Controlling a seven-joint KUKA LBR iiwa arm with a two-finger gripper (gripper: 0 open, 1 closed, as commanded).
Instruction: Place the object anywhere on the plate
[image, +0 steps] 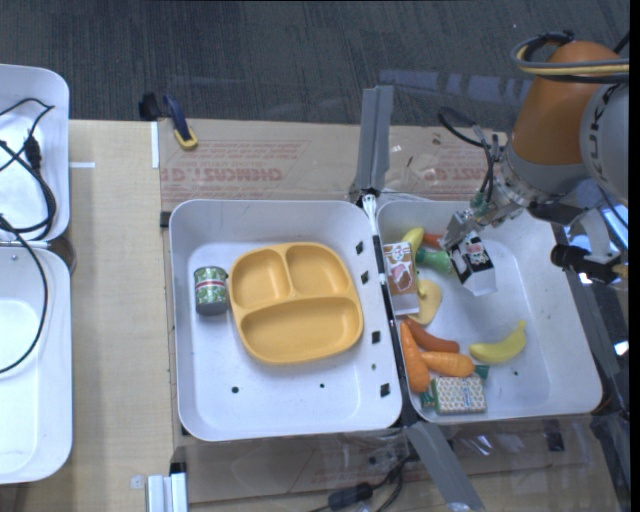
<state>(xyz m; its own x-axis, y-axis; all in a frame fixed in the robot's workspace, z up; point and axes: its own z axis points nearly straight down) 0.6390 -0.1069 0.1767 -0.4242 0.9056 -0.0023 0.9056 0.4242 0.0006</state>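
Plate (296, 302): yellow, three compartments, sits mid left bin (200, 400).
Can (210, 291): green, touching the plate's 9 o'clock edge.
Gripper (472, 262): over the right bin (560, 385), at 2 o'clock from the plate; grip state, cannot tell.
Right bin: banana (500, 345), carrots (428, 358), boxes.

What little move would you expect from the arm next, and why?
Probably a short drop straight down. The gripper hangs over the right bin above the toy food, with nothing visibly between its fingers, while the yellow plate in the left bin waits bare.
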